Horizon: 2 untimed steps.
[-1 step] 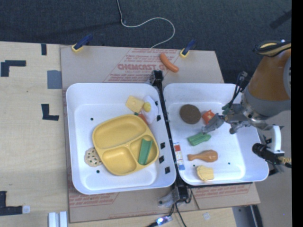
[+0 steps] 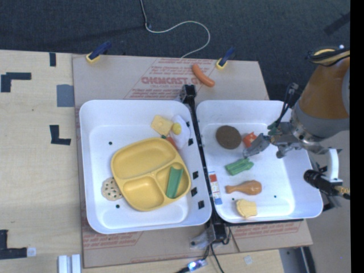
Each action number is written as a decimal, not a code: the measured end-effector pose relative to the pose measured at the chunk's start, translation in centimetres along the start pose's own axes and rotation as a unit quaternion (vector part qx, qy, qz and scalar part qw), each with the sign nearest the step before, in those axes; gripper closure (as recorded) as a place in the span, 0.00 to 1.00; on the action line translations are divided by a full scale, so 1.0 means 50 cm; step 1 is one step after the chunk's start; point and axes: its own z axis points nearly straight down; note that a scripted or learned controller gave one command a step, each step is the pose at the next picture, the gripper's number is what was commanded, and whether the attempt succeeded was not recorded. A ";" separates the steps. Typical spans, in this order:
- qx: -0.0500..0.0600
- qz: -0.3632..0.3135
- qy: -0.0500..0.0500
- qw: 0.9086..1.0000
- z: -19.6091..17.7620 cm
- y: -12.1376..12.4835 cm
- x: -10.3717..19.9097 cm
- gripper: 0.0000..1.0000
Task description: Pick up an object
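I make out red printing on the cardboard sheet under the bins, just behind the left bin. It looks like "CHEMCAST", though I can't be sure; the smaller lines beneath are too blurred to read.

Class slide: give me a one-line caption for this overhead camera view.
Robot gripper hovers over the right bin, near a green toy and a brown disc.

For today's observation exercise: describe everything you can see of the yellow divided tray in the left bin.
The yellow divided tray looks like smooth plastic, roughly triangular with rounded corners and three compartments. It lies flat and right way up in the left bin, turned at an angle. A green vegetable piece rests in its right compartment. A round cookie lies at its lower-left edge.
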 end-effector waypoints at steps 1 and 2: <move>0.002 0.000 0.000 1.000 0.086 -0.004 0.005 0.00; 0.002 0.000 0.000 1.000 0.211 0.004 0.000 0.00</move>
